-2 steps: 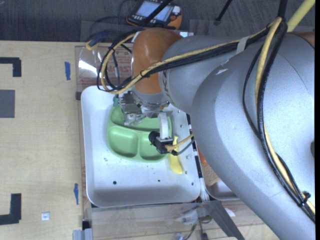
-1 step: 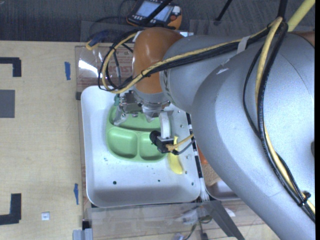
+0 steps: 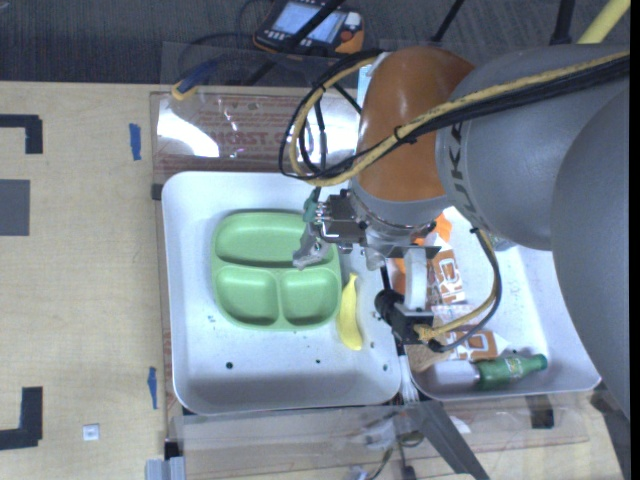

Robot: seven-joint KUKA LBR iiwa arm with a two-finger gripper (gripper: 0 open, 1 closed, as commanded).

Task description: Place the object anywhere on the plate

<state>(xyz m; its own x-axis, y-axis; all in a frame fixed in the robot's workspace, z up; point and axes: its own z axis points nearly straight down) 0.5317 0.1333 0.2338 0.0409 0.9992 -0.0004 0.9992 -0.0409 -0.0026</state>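
A green divided plate [image 3: 275,268] lies in the left white bin [image 3: 200,368]. Just off the plate's right edge, a yellow banana-shaped object [image 3: 350,315] rests on the bin floor, lying lengthwise. My gripper [image 3: 314,245] hangs over the plate's right side, near the ridge between the top and lower right compartments. It is up and to the left of the yellow object. I see nothing held in it. The grey arm with its orange band [image 3: 415,118] covers much of the right bin.
The right bin [image 3: 560,348] holds a green bottle [image 3: 511,367] lying near its front edge and orange-and-white packets [image 3: 447,278] beside the wrist. Cables [image 3: 320,128] loop from the arm above the left bin's far rim. A clear plastic sheet [image 3: 230,128] lies behind the bins.
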